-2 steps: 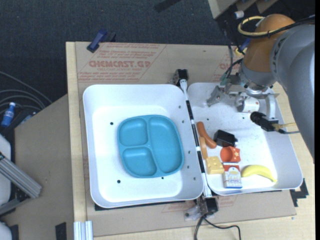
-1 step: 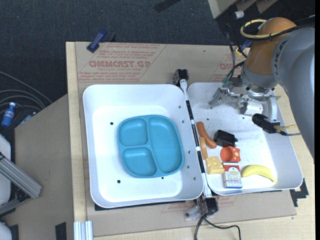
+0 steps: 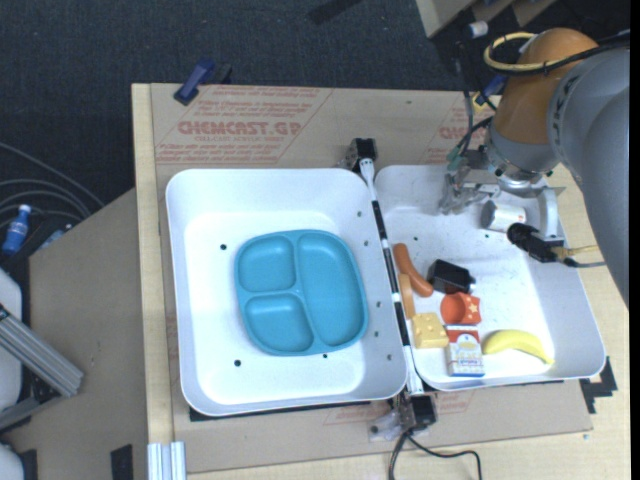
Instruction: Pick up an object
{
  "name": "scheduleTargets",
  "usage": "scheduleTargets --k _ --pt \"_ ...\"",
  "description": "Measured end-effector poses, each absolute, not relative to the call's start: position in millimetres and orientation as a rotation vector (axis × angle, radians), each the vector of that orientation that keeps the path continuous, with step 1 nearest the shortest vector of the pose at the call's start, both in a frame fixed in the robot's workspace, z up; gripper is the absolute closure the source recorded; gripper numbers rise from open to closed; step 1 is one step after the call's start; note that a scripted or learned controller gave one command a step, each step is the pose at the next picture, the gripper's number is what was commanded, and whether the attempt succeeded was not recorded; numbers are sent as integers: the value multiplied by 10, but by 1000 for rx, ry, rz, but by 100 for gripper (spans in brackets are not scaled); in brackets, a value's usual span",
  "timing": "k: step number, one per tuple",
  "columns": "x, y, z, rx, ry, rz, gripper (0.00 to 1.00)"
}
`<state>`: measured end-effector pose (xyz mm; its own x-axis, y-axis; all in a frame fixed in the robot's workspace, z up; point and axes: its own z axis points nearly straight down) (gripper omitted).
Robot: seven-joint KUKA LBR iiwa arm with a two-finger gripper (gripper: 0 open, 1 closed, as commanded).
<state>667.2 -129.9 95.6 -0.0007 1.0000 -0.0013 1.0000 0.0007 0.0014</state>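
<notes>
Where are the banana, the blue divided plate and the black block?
banana (image 3: 517, 344), camera view, middle of its curve
blue divided plate (image 3: 300, 290), camera view, centre where dividers meet
black block (image 3: 451, 274), camera view, top face

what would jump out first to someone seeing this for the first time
The blue divided plate sits alone in the middle of the left bin. Next, the cluster of small items along the near side of the right bin: a yellow banana, an orange carrot, a black block. Above that bin's far end hangs the grey arm with its orange band.
</notes>
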Motion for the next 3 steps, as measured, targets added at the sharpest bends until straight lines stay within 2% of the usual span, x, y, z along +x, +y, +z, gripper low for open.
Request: scheduleTargets --k 1,2,3 --pt "6671 -1298 954 2219 2221 0 0" --pt "6671 -1416 852 2221 2223 3 0" --pt "6666 -1210 851 2222 2224 -1 0"
